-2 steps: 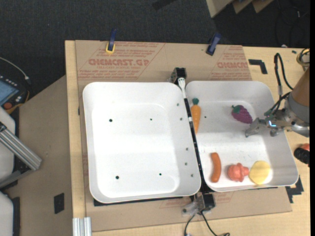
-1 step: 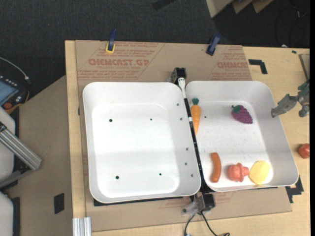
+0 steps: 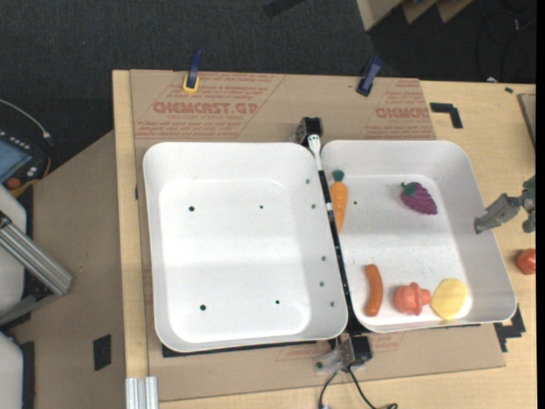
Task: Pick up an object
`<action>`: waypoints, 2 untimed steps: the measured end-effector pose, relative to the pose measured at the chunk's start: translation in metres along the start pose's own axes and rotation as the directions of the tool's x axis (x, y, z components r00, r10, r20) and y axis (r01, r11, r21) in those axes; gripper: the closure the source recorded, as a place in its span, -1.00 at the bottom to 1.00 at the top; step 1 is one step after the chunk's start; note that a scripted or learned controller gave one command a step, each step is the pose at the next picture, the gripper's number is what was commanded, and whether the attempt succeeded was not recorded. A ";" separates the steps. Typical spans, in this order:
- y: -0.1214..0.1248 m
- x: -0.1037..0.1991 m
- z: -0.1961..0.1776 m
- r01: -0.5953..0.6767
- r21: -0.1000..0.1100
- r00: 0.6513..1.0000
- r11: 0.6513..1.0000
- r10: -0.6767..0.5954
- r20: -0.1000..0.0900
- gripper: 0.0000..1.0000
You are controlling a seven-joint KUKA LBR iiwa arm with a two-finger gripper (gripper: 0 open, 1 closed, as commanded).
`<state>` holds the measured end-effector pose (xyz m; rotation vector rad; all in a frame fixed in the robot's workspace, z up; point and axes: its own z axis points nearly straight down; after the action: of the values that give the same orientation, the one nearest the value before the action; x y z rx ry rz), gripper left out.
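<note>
Reaching stage: hand (image 3: 492, 217) at right bin's (image 3: 464, 170) outer rim, nothing held
Hand state: cannot tell
Objects: grapes (image 3: 419, 198), carrot (image 3: 339, 204), lemon (image 3: 450, 297) in right bin
Next: descend over grapes

Readable text: red print on the brown cardboard sheet (image 3: 281, 100) lying under the two bins. Above the left bin (image 3: 234, 245) it reads roughly "CHEMCAST G.P", last characters fuzzy. A smaller red line sits just above that, too small to read. Same red print repeats above the right bin (image 3: 417, 228), cut off by the bin's top rim, only the upper halves of the letters show, so not legible on its own. No readable labels, numbers or signs on the bins, the toys inside them, or the desk (image 3: 119, 271).
</note>
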<state>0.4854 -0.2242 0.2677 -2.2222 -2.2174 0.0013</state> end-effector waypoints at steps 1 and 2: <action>-0.006 -0.001 -0.060 0.003 -0.011 1.000 1.000 -0.003 0.006 -1.00; -0.006 0.000 -0.089 0.003 -0.009 1.000 1.000 -0.003 0.005 -1.00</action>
<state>0.4799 -0.2244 0.3563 -2.2259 -2.2276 -0.0026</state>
